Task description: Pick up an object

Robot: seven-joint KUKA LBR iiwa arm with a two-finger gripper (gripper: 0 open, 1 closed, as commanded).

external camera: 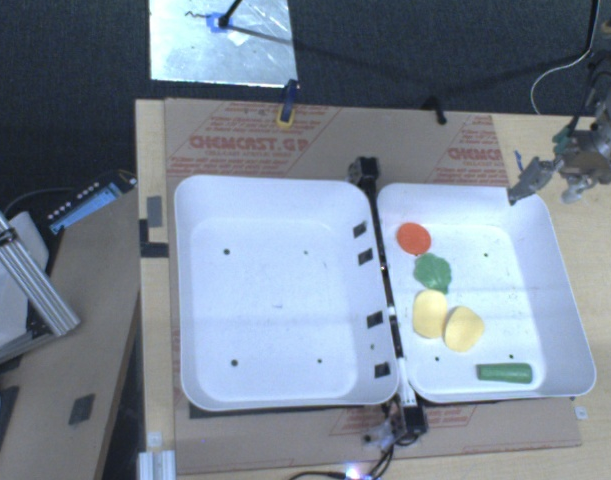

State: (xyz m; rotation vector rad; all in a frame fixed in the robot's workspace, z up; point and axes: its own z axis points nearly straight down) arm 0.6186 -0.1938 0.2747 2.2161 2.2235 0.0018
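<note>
Dark carpet is seen behind the tabletop (155, 298), on which printed cardboard (250, 140) carries two shallow, glossy white bins. Whether the jaws (545, 180) are spread or pressed together cannot be told. Well below and left of them, in the right bin (560, 268), lie a flat orange disc (414, 237), a lumpy green piece (433, 272), two smooth yellow rounded pieces (447, 321) touching, and a green stick (504, 372) lying crosswise. Beyond these sits the left bin (200, 268).

left bin (275, 288): open floor | right bin (545, 268): five objects along left side, right part free
</note>
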